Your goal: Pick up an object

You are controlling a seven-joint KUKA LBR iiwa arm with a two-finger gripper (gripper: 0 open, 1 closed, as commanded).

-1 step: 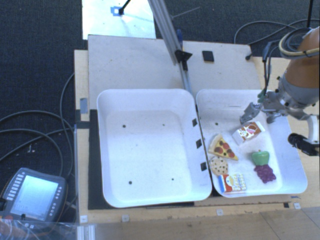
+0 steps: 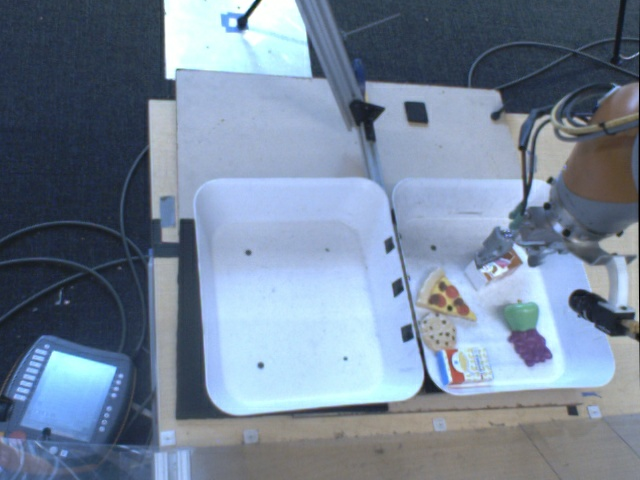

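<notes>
The gripper (image 2: 497, 253) hangs low inside the right-hand shallow white plastic bin (image 2: 430, 200), near that bin's middle. Its metal fingers (image 2: 492, 246) sit directly over a small white-and-red carton (image 2: 503, 266), touching or almost touching it; whether they are spread, closed or gripping it I cannot tell from this angle. The carton's long axis appears to run diagonally across that bin. Just beside the carton, toward that bin's left wall, lies a flat toy pizza slice (image 2: 446, 296), with a round speckled cookie (image 2: 437, 331) and a flat printed box (image 2: 468, 365) further toward the near rim. A green toy pepper (image 2: 520, 315) and purple toy grapes (image 2: 530, 346) lie toward the near right corner.
</notes>
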